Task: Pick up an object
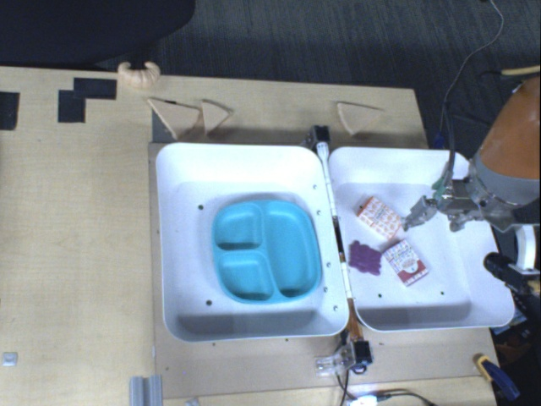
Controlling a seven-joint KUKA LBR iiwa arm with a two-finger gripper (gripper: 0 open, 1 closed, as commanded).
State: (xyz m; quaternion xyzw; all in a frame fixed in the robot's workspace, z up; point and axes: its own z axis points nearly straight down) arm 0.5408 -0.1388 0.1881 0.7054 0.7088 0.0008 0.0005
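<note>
1. On the left, a pale wooden bench top is seen, plain and flat, with a few dark rectangular cutouts near its far edge.
2. The left bin, glossy white plastic with rounded corners, is occupied by a smooth turquoise divided tray with three compartments.
3. In the right bin, also shallow white plastic, three small things are clustered toward its left half: a patterned red-and-white packet, a floppy purple piece just below it, and a second red-and-white packet touching or nearly touching the purple one.
4. Beyond the bench, dark grey carpet-like flooring is visible at the top, with a thin cable trailing down toward the arm.
5. The arm is reached in from the right, its orange band showing, with the gripper angled low to the left, just beside the upper packet. Nothing can be seen held, and whether the tool is apart or together can't be told.
</note>
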